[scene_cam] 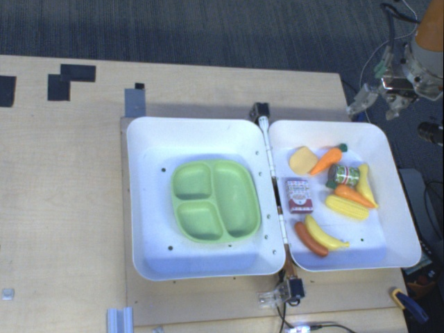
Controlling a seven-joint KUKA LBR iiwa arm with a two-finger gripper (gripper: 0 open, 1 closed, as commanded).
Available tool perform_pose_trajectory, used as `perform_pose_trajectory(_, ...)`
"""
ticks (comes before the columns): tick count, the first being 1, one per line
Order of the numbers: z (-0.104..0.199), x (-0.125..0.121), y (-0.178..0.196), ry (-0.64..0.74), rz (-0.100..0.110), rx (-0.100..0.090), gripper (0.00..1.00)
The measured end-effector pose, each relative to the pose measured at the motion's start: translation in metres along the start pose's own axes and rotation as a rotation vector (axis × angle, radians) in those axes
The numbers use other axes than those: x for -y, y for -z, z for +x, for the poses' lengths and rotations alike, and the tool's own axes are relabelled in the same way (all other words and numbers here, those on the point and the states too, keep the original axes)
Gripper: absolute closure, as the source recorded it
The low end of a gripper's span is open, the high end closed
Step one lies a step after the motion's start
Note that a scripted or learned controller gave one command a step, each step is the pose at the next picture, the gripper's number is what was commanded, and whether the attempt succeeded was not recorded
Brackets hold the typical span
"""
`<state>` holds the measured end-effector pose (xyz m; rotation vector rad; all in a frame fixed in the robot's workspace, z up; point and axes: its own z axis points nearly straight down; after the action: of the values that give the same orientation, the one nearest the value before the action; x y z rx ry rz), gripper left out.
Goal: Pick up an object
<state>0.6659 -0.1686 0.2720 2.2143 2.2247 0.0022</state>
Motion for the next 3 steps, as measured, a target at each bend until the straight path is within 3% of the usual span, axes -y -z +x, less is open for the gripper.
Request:
perform_pose_trajectory(1,0.002,-0.002,-0.159,0.000,0.005,-0.002,0.00)
perform_pose_trajectory(2,0.002,-0.005,-0.145,0.004,-0.005,0.001,1.00)
perform_pose_trajectory(3,0.002,-0.005,-0.145,0.005,-0.005,0.001,0.00)
